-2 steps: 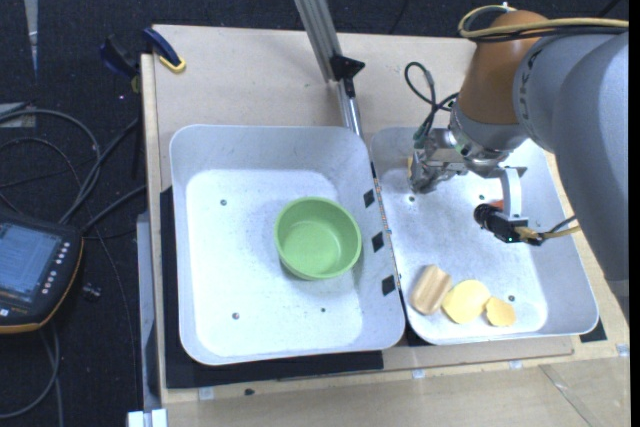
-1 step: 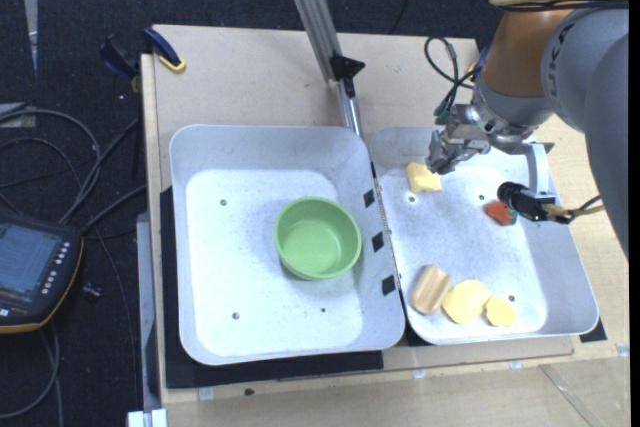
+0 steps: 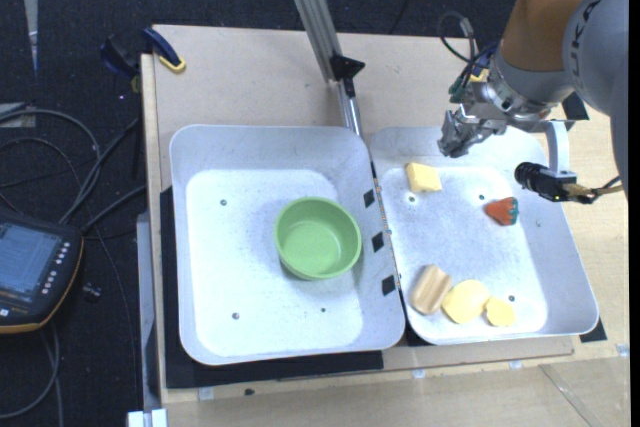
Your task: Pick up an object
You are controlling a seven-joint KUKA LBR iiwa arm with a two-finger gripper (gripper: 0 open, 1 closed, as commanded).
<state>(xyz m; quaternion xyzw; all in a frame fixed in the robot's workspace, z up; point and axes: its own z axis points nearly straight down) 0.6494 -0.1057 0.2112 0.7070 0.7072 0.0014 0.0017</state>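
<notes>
Wooden desk (image 3: 260,75), two bins. Approach step: gripper (image 3: 452,141) above yellow block (image 3: 423,178); jaws' state unclear. Next: descend, close.

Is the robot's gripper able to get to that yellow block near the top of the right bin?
Probably yes. The gripper hangs just up and right of the yellow block, and nothing lies between them. The block sits alone on the right bin floor, apart from the red piece.

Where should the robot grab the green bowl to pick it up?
Probably by the rim. The green bowl sits upright, open side up, alone in the left bin. The gripper could come straight down, one finger inside and one outside the thin wall; the body looks too wide to span.
</notes>
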